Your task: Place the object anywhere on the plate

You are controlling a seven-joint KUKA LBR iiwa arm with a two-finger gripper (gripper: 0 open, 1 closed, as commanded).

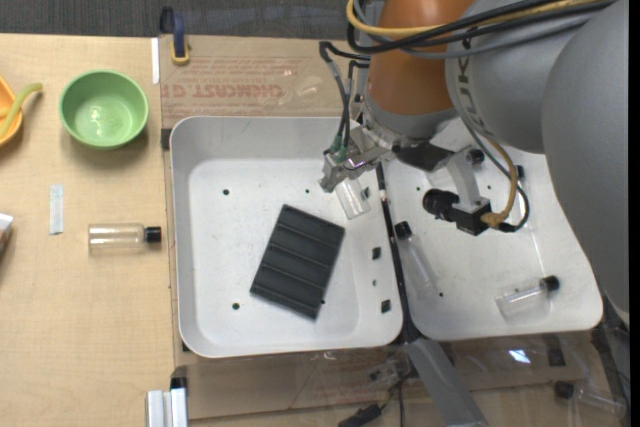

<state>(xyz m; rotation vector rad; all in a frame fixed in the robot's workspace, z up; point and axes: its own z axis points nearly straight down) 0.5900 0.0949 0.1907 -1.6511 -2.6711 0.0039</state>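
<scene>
While it reaches in from the right, the arm (560, 65) covers most of the upper right of the view, its grey body bending down into the orange band (420, 45) and the wrist pointing steeply downward over the wall shared by the two bins. Yellow and black cables loop over the band.

Below it, the left bin (200, 215) and the right bin (560, 315) sit side by side. On the floor of the left bin lies the black ribbed plate (298, 260), flat and turned at a slant, with nothing resting on it.

Out on the wooden bench, well apart from the bins, stands a green bowl (104, 108), and below it a clear bottle (120, 235) lies on its side.

A clear vial (525, 295) with a dark cap lies on its side in the right bin, near that bin's lower right corner, far from the plate.

The gripper (345, 180) hangs above the left bin's upper right part, just beyond the plate's top corner. Whether it is clenched or released cannot be told; a pale, translucent shape (352, 202) shows directly beneath it, too unclear to identify.
</scene>
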